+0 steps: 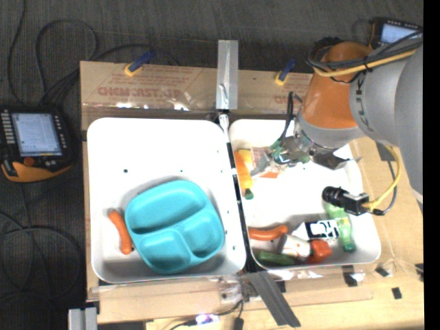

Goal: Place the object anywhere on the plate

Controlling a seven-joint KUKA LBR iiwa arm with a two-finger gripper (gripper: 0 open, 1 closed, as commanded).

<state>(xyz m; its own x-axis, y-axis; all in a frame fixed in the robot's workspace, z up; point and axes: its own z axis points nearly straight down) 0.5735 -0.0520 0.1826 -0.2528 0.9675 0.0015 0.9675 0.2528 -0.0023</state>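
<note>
My gripper (285,150) sits low over the far part of the right bin (357,253), just right of the divider. From this slant I cannot tell how it is set or whether it has anything. A greenish shape and a clear crinkled wrapper (260,158) lie right at it, touching or nearly so; which one is unclear.

Likely object: the orange, carrot-like piece (243,167) along the bin's left wall, just left of the gripper, with a small green end toward the near side. It is not on the plate. I judge it to be light, rigid toy plastic with a smooth, somewhat slippery skin, not fragile. I would grip it across the middle of its length, but the wall it hugs leaves little room on that side.

The blue plate (175,225), with three compartments, lies in the left bin (137,136), toward its near side. An orange sausage-shaped piece (121,231) rests just beside the plate's left rim, on the bin floor.

Hard to read:
- My own wrist covers the far right corner of the right bin.
- The near-side clutter there (an orange piece (268,233), a green one (278,258), a dark-labelled packet (323,229), a green bottle (345,234)) overlaps, so edges are uncertain.
- A black cylinder (342,198) on a yellow cable hangs over the bin's right side.
</note>
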